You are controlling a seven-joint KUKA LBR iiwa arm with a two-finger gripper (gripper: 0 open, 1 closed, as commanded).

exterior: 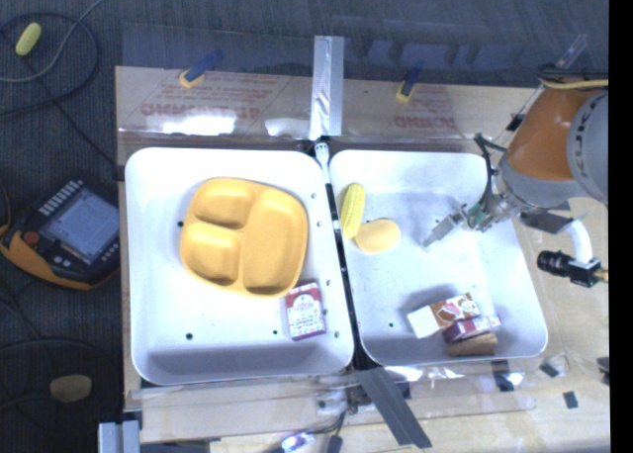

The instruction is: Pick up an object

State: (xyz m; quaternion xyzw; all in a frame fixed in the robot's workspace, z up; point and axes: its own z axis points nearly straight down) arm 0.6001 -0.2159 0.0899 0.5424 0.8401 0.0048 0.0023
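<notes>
White right bin (514, 273): yellow lump (378, 235) lies just left of pincer (442, 230).

Grey arm (591, 149), broad orange band; slim metallic pincer (442, 231); black-white fitting beside wrist.

Yellow corn cob (352, 209) upright by right bin's left wall, pale round piece (378, 235) touching it
</notes>
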